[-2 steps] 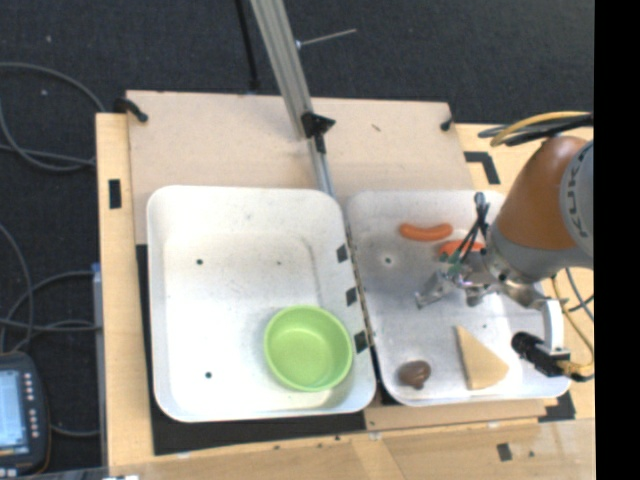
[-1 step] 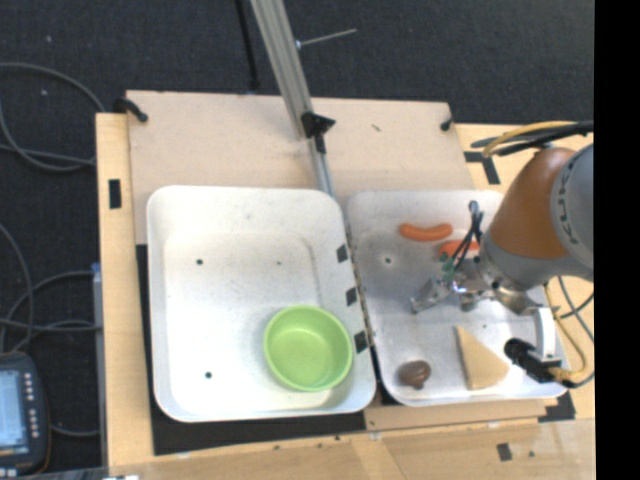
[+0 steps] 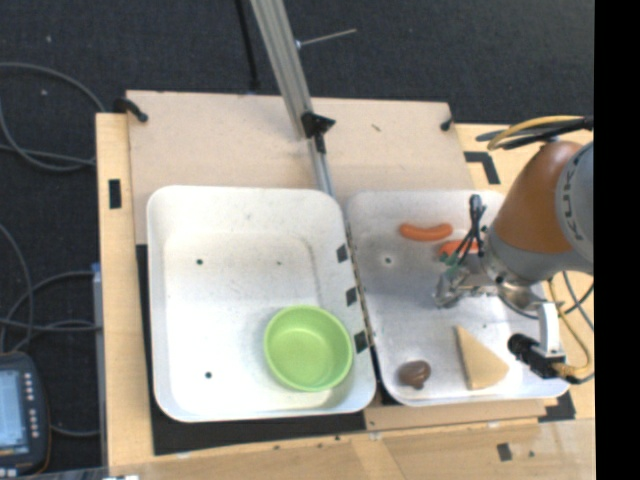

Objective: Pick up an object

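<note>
On wood bench (image 3: 230,138): two white bins; fingers (image 3: 452,290) in rt bin (image 3: 400,268), state unclear; dark carpet (image 3: 100,28), cables around.

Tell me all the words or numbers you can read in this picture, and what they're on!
None can be read.
The small screen device at the left edge shows a lit display, but it is too small and blurred to read.
The green bowl, the white bins and the hand show no writing.

arm: reaching in from right | gripper (image 3: 452,290): pointed down (orange band above wrist)
</note>
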You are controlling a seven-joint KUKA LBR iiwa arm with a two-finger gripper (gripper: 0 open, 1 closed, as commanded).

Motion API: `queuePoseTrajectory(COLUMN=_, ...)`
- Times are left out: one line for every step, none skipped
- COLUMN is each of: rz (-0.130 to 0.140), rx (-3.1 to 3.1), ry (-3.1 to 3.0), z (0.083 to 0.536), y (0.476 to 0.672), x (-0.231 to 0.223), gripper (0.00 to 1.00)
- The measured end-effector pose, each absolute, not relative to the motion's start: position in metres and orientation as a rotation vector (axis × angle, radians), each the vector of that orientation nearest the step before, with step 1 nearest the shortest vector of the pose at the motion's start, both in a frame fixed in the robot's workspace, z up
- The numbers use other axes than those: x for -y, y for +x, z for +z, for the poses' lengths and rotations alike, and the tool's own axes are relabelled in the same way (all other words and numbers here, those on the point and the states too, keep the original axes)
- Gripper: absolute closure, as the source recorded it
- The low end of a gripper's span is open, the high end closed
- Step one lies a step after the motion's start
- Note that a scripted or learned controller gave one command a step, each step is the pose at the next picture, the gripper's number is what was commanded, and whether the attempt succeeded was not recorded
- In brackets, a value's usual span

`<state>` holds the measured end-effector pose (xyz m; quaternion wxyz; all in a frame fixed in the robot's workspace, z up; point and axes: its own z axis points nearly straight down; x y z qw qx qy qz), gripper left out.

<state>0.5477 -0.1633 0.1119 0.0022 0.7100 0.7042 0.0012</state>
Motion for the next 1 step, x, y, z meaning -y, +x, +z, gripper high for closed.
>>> queuePoseTrajectory(rz=0.006, rx=-2.216, ry=2.216, z=0.1721, y=0.5552, x=0.1714, gripper=1.0)
